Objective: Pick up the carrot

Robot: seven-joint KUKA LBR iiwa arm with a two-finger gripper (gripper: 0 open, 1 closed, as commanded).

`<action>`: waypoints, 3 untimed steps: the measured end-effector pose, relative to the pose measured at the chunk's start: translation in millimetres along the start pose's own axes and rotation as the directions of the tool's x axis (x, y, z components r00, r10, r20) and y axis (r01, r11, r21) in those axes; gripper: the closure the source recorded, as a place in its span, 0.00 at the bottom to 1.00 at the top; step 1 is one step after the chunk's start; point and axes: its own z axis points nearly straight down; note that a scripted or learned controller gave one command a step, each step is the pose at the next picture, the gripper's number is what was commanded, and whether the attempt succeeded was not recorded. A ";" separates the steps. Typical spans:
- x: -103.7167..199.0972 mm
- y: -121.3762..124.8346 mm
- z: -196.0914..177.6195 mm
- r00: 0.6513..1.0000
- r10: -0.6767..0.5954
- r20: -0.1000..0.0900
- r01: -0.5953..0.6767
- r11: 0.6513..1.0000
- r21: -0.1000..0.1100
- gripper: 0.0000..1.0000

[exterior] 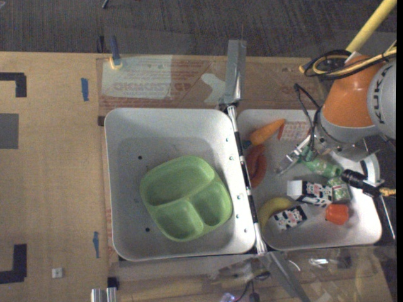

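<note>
The orange tapered carrot [267, 131] lies in the right white bin's [371, 231] far left corner, beside the dividing rim. The metal two-finger hand [291, 162] hovers near it with fingers parted, gripping nothing. Close by lie a red-orange curved piece [256, 167], a green plastic bottle [322, 167], two black-and-white cartons [313, 192], a yellow rounded fruit [274, 206] and a small orange cup [337, 214]. The left white bin [123, 143] holds a green sectioned plate [185, 197]. Both bins rest on a brown cardboard-covered desk [50, 168]; dark carpet [189, 11] lies beyond.

Orange carrot [267, 131], green tray [185, 197]
</note>
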 end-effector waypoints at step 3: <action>55.3 91.2 -98.3 0.949 0.315 0.000 -0.315 0.949 0.001 1.00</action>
